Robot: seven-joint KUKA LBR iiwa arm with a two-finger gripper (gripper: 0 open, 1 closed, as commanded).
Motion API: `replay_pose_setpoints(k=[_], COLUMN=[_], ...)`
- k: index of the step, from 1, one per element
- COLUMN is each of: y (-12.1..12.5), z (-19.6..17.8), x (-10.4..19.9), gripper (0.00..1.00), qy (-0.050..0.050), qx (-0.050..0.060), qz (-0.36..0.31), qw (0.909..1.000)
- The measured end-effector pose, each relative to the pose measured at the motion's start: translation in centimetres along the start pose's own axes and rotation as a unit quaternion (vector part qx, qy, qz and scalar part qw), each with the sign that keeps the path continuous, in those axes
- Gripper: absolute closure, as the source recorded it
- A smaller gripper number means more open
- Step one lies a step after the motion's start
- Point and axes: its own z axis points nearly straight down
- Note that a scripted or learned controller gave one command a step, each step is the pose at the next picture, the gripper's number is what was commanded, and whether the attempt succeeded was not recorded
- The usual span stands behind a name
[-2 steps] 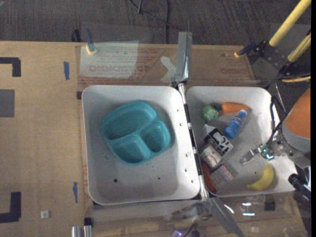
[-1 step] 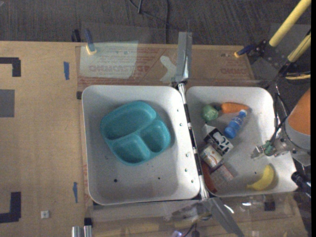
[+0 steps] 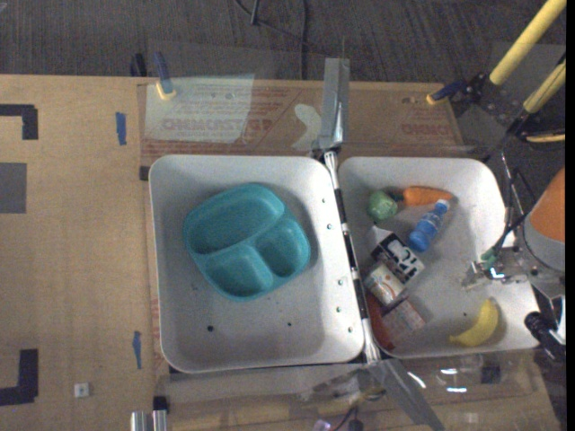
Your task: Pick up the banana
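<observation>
**Banana lies just past the jaws, toward the bin's near corner**

The gripper [image 3: 490,272] hangs over the right side of the right-hand bin [image 3: 485,173], reaching in from the right edge of the camera view. Its tip is a small cluster of metal and wire with a green glint, and whether the jaws stand apart or together cannot be told from this slant.

The banana [image 3: 479,324] rests on the bin floor just below the jaws in the picture, that is, nearer the bench's front edge, and nearly straight under them sideways. Nothing sits between the two. It appears close beside the tip rather than touching it, though height above the floor cannot be read. Its long axis runs at a tilt: one end points up toward the jaws and the arm, the other sweeps down and away to the left, with the curve bulging toward the bin's near right corner.

Farther off to the jaws' left lie the blue bottle [image 3: 429,226], a carrot [image 3: 428,195], a green round fruit [image 3: 382,206] and small boxes [image 3: 395,272], all well apart from the banana. The other bin holds a teal divided plate [image 3: 247,239].

By my judgement the coming move is a short shift toward the front edge, with the jaws closing across the banana's narrow width, then a descent. The corner wall close behind it leaves little room.
</observation>
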Motion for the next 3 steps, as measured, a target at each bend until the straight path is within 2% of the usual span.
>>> replay_pose_setpoints(k=[1, 2, 3], y=[0.3, -1.3, -1.2], z=[-0.1, -0.1, -1.1], x=[0.7, 0.5, 0.2], gripper=[0.00, 0.00, 1.00], qy=[0.007, 0.002, -0.003], qx=[0.000, -0.003, -0.004], qz=[-0.004, -0.087, -0.085], qw=[1.0000, 0.9962, 0.9963])
